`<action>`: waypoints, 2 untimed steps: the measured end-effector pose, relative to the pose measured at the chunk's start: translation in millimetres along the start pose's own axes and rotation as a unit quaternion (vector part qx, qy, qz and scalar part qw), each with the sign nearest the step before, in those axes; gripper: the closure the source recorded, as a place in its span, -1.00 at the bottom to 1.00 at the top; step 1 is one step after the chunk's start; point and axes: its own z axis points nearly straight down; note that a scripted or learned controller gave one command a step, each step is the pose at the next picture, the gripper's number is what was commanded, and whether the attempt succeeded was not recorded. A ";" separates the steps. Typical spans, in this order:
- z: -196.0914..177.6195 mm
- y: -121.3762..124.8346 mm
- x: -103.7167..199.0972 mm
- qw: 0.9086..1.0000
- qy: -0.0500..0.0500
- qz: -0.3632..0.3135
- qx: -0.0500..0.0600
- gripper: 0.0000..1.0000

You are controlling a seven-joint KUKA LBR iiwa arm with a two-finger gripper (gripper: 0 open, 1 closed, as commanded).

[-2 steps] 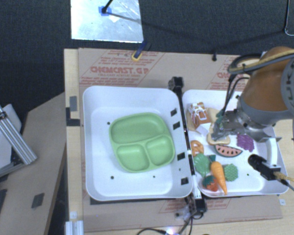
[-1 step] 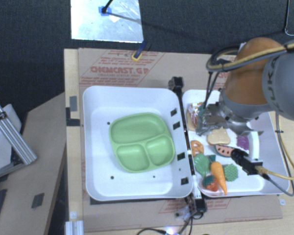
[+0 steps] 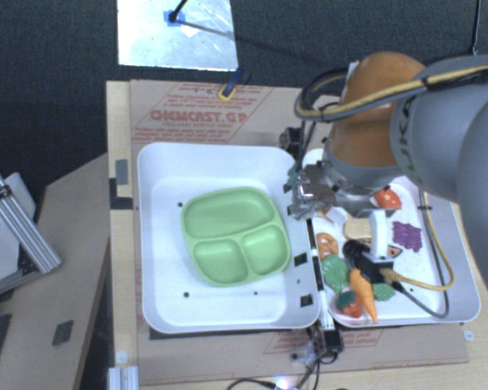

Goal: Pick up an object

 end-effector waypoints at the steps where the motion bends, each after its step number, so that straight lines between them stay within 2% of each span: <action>1: 11.1 2.8 2.7 1.000 -0.001 0.003 0.001 1.00; 2: 7.5 2.5 20.8 1.000 -0.001 0.002 0.001 1.00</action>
